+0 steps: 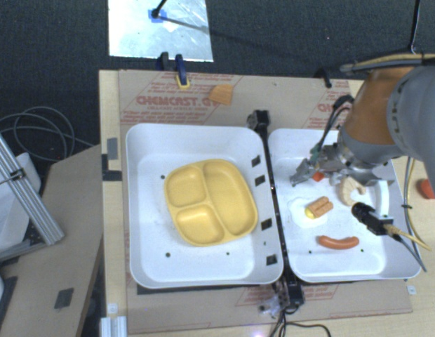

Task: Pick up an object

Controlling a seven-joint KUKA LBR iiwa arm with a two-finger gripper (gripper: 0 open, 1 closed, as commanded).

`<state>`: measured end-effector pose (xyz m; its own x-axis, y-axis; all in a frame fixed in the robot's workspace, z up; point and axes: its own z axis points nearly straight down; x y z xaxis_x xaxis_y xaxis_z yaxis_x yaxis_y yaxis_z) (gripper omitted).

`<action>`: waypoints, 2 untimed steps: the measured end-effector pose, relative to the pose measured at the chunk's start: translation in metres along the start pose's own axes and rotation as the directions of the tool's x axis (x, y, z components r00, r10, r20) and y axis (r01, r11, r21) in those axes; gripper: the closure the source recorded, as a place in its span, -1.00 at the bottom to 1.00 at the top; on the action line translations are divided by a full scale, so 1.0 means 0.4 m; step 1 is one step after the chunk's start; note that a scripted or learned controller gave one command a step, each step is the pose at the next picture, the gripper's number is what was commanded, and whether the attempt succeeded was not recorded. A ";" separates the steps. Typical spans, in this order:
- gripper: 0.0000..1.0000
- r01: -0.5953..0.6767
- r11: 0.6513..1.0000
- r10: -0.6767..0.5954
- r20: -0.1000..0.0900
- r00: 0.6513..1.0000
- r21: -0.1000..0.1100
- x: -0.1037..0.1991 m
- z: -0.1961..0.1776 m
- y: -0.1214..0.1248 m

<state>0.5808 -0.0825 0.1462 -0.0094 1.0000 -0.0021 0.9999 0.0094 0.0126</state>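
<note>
In the right bin (pixel 302 262) you have several small food-like items: a tan cork-shaped piece (pixel 318 206) lying on a white and yellow fried-egg shape (pixel 302 213) near the middle, a reddish sausage (pixel 337 242) lower down toward the bottom edge, and a pale cream piece (pixel 349 189) partly covered by the arm on the right. A small red bit (pixel 318 176) shows just beside the end effector (pixel 306 171), which hangs over the upper middle of that bin; you cannot tell from this angle whether its fingers are apart or together, and nothing is visibly between them. The grey arm with its orange band (pixel 375 114) comes in from the upper right of the frame. In the left bin (pixel 151 142) sits a yellow divided tray (pixel 210 201) with three compartments. Both bins rest on the surface (pixel 168 97), where an orange block (pixel 221 94) lies near the top edge.
</note>
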 end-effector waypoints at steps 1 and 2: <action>-1.00 -0.009 1.000 0.009 0.006 1.000 -0.005 -0.008 0.143 -0.136; -1.00 -0.005 1.000 0.005 0.001 1.000 0.005 -0.067 0.152 0.010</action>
<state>0.5857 -0.1093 0.0855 -0.0049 1.0000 -0.0026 1.0000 0.0049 0.0076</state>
